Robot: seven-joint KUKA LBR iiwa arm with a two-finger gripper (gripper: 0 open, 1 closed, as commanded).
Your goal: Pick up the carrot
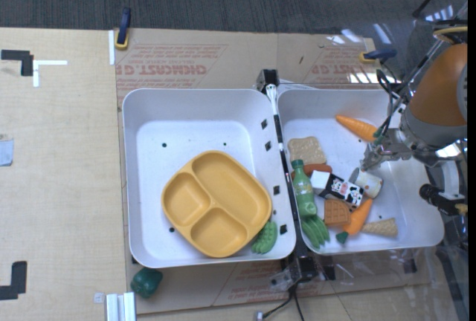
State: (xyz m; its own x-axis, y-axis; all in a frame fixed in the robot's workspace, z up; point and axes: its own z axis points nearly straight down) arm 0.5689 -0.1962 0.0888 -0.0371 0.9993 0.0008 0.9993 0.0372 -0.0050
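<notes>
The hand (372, 161) hovered low in the right bin (416, 238), and whether it was open or closed I could not tell; two carrots were there, one (355, 127) just beside it, another (357, 217) lower among crowded toys; it could snag the wrong piece or nudge the carrot away; one yellow plate (216, 202) sat in the left bin (149, 163).

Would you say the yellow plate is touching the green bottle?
Apart. The camera view shows the yellow plate in the left bin and the green bottle in the right bin.
</notes>
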